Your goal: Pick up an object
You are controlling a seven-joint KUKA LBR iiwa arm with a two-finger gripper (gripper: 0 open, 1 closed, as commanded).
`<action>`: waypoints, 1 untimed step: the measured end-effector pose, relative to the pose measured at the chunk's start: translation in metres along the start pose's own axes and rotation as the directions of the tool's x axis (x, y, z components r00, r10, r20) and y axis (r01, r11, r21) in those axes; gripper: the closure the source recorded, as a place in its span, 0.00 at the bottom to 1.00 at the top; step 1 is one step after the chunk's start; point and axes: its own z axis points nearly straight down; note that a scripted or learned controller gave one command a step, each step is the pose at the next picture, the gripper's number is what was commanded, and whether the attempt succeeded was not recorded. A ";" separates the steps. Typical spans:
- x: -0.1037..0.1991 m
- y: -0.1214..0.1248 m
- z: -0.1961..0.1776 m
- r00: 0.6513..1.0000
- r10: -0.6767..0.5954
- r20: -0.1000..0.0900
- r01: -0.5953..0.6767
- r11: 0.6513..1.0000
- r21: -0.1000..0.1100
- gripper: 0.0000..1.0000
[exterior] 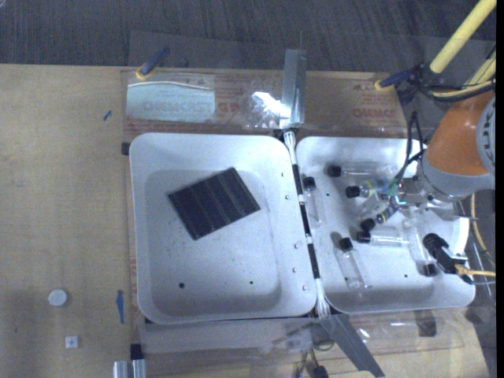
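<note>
The hand point(398, 198) hangs low over the right bin point(394, 299), toward that bin's far right side, with the grey arm point(461, 152) and its orange band coming in just behind it. Clear glass and glare crowd the spot, so I cannot tell whether the hand is open or closed, and nothing can be seen held in it.

The things to pick are small clear vials point(351, 260) with black caps, all in the right bin. One lies along the back wall point(358, 167), its cap pointing toward the divider. A black cap point(309, 183) sits close to the inner wall, well apart from the hand. Another cap point(352, 190) lies just beside the hand on its left. Two more caps point(366, 231) sit close together below the hand, with a clear vial body point(387, 241) stretching from them to the right. These near ones cluster tightly around the hand and lie at different angles.

The left bin point(142, 211) holds a dark ribbed rectangular panel point(213, 202), lying flat and turned at a slant, plus a few dark specks on the bin floor.

On the wooden surface point(63, 211) lie a grey disc point(57, 297) and a small white square point(72, 341) near the left front. A metal bracket point(294, 89) stands behind the seam between the bins, beside crumpled clear plastic point(264, 109) and a shiny labelled sheet point(171, 101). A yellow pole point(468, 26) slants across the top right corner.
</note>
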 end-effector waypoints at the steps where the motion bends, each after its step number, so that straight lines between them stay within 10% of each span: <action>1: -0.001 0.001 -0.011 1.000 0.004 -0.002 -0.004 1.000 -0.005 1.00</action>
